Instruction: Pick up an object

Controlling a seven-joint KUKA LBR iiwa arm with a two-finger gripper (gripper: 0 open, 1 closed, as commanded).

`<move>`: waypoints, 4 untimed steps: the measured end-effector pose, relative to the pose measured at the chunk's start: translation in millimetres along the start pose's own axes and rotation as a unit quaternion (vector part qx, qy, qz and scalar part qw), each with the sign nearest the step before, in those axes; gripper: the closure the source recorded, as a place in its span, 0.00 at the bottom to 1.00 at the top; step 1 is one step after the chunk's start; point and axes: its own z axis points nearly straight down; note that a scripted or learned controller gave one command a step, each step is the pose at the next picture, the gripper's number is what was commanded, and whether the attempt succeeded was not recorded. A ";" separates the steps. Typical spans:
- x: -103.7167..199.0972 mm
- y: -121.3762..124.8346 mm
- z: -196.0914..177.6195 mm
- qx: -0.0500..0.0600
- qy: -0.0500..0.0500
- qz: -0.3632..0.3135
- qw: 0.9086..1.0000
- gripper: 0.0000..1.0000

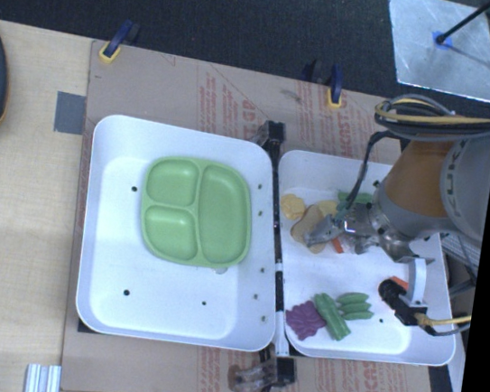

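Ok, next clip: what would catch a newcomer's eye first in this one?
The green divided plate stands out, lying alone in the left bin. Next comes the grey arm with its orange band, reaching in from the right so that its gripper is low over the small items at the back of the right bin. Nearer the front of that bin lie green bean pods beside a purple toy.

A divided plate (197, 212) lies in the left bin (92, 305); toys (333, 311) in the right bin (423, 350).
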 end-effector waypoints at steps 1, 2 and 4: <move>1.4 60.3 0.1 0.000 -0.001 0.000 1.000 0.00; 14.5 84.2 0.6 0.000 -0.001 0.000 1.000 0.00; 19.2 83.2 0.3 0.002 -0.002 0.000 1.000 0.00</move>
